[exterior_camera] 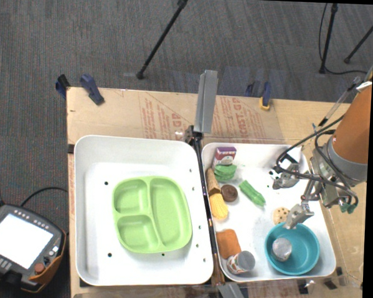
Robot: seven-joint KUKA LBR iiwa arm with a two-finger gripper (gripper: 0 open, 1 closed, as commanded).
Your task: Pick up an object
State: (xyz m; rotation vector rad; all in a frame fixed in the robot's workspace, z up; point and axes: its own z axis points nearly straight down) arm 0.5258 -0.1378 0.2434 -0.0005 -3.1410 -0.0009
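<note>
A teal bowl (293,249) is seen upright at the right bin's five o'clock corner, with a small silvery can (282,248) standing inside it. At the bowl's eleven o'clock, just beside the rim, a speckled cookie (281,214) is laid flat on the bin floor.

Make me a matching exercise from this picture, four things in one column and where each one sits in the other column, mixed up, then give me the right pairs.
Things:
1. green divided plate
2. blue bowl
3. corn cob
4. purple carton

Places:
A. top of the right bin
B. lower right corner of the right bin
C. middle of the left bin
D. along the right bin's left wall

Pairs: 1-C, 2-B, 3-D, 4-A
</note>
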